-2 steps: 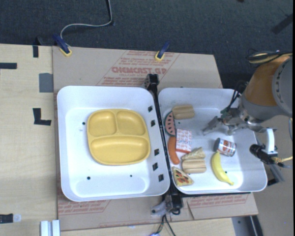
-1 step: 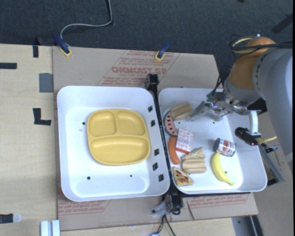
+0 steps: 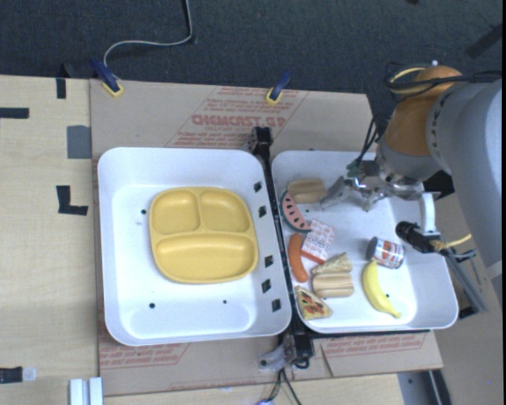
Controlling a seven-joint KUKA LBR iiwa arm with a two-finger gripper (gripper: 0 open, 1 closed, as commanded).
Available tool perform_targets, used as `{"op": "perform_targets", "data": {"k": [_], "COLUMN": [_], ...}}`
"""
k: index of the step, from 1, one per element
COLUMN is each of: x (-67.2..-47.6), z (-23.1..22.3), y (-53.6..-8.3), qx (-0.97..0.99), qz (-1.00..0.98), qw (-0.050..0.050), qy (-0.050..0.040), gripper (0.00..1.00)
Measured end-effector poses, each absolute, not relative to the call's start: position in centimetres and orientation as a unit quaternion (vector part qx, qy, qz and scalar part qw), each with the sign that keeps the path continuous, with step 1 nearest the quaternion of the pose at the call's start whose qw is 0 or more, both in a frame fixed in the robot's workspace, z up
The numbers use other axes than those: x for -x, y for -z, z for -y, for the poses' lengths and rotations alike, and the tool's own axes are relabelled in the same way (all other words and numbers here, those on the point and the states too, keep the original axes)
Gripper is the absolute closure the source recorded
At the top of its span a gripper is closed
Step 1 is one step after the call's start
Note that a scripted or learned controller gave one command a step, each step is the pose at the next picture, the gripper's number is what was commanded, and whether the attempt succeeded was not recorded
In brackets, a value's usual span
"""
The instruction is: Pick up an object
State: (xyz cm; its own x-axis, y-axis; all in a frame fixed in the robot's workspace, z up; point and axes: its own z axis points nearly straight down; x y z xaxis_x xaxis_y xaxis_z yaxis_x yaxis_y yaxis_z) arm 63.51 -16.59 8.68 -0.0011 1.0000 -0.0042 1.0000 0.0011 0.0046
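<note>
One grey robot arm with an orange band reaches in from the right, its end effector low over the back of the right bin. Two thin fingers splay apart toward the left, spread fairly wide, with nothing between them. Just beside the fingertips lies a tan bread-like piece, and below it a watermelon slice against the bin's left wall. Nearer the front sit a small packet with red print too small to read, an orange sausage-like piece, a sandwich, a pizza slice, a small can with a red and white label, unreadable, and a banana. The left bin holds a yellow divided plate with three compartments. Both white bins rest on a cardboard sheet printed in red with "CHEMCAST", the rest unclear, held by two yellow and blue clamps. The sheet lies on a pale wooden table bearing black tape marks. Behind it is dark carpet with a thin cable across it.
</note>
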Motion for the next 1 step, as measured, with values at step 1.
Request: {"op": "perform_targets", "data": {"k": [1], "x": [-66.93], "z": [12.39], "y": [-8.56], "qx": [-0.706], "qz": [-0.708], "qw": [0.001], "qy": [-0.0009], "gripper": [0.00]}}
